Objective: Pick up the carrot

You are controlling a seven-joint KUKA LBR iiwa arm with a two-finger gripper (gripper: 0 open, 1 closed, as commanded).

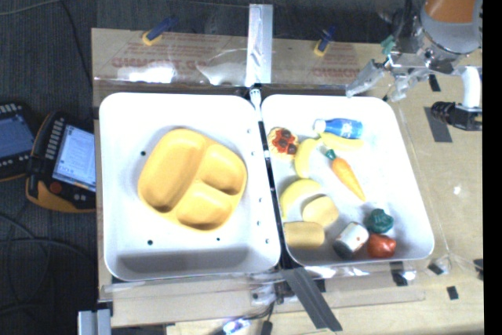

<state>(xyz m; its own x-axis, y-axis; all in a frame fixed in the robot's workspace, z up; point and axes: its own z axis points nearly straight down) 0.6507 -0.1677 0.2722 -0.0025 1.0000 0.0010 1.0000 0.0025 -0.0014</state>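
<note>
**Over the right bin's far corner, arm waits above carrot**

Beyond the right bin (408, 161), the end effector (375, 78) hangs over the tabletop (459, 192), its grip impossible to judge. An orange carrot (345, 175) lies mid-bin, beside a banana (307, 155).

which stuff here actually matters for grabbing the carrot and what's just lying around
For the job:
carrot, lying in the right bin
hand, above the bench beyond that bin's far right corner

Just lying about:
yellow divided dish in the left bin
blue and white bottle
banana
tomato
bread roll
</note>
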